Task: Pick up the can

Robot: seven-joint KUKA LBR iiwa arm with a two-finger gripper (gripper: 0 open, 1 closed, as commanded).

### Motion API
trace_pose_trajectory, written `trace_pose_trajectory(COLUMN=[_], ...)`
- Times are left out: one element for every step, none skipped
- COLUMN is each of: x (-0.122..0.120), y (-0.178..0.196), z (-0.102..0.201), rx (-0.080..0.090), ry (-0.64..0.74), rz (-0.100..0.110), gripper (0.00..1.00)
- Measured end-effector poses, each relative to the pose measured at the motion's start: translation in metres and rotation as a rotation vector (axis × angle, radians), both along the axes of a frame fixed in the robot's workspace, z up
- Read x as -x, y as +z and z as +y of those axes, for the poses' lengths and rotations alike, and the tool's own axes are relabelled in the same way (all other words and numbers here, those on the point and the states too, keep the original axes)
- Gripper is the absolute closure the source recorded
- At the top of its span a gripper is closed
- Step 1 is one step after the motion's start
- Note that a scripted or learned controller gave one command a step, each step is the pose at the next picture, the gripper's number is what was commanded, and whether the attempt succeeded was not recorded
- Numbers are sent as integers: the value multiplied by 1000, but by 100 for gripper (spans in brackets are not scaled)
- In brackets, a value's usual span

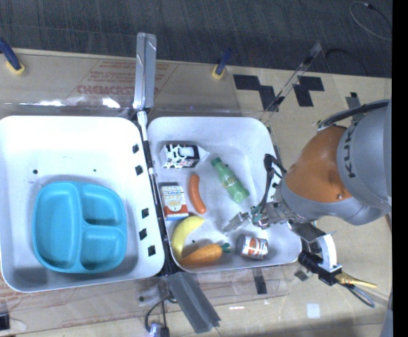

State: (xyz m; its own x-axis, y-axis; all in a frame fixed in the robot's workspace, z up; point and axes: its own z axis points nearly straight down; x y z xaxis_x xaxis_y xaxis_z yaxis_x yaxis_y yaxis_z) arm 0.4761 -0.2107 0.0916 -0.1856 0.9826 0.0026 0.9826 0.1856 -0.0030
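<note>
Grey arm and orange band loom over the right bin [211, 126], the end effector [249, 218] hanging just above the can [253, 246] — whether it is spread or clenched cannot be told. Lying on its side near the bin's front edge, beside the carrot [202, 253], the can looks light, rigid, slick — best pinched across its curved body.

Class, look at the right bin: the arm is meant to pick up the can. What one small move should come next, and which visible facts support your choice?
Probably a short shift of the hand toward the bin's near edge, then down. The can lies on its side near the right bin's front wall, and the hand sits just beyond it, not over it. The carrot lies close on the can's left, so the descent should stay centred on the can.
</note>
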Motion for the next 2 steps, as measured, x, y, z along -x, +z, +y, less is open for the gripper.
trace_pose_trajectory(x=[-1,-1], y=[10,10], z=[0,0], rx=[1,1], ry=[6,6], rz=[1,0], gripper=[100,0])
